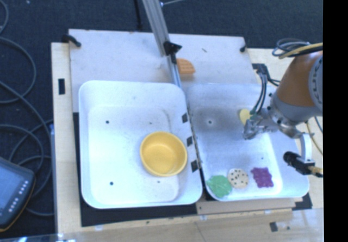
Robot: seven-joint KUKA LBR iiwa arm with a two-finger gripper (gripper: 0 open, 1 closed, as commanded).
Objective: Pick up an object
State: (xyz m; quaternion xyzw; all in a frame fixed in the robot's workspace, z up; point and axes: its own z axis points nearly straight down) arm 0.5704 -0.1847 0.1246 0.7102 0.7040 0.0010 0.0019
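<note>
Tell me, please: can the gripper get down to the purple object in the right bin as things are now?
Probably yes. The gripper hangs over the right bin, and the purple object lies uncovered near the bin's front edge, apart from the spotted cookie beside it. Nothing stands between them.

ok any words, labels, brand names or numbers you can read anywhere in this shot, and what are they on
None can be read in this view.
The yellow bowl, green piece, spotted round piece and purple piece carry no print that I can make out.
The dark screen at the left edge is too small and blurred to read.
The arm's orange band looks plain.
</note>
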